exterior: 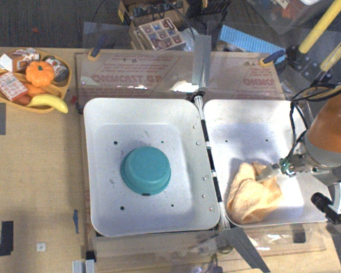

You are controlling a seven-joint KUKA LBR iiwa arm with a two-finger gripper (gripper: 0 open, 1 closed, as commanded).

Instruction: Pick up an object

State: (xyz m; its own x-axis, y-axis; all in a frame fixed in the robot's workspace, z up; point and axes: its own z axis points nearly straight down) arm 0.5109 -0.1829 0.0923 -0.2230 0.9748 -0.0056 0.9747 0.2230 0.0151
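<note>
Camera view, bench from above at a slant: two shallow white bins side by side. Left bin: one teal bowl, upside down, round base uppermost, resting near the centre of the floor, apart from every wall. Right bin: one crumpled tan cloth, lying in the near half of the bin, its left edge close to the wall shared with the left bin. Arm: grey with an orange band, entering from the right edge over the right bin, wrist lowered toward the bin floor. Gripper: down at the upper right edge of the cloth, its tip touching or just over the fabric; whether the jaws are open or closed cannot be told, and no cloth can be seen between them. Bench surface: plain wood to the left of the bins. Far left corner of the bench: one yellow tray bearing a small orange pumpkin, a yellow banana at its near rim, and several small printed boxes. Beyond the bins: clear panels and assorted clutter.
</note>
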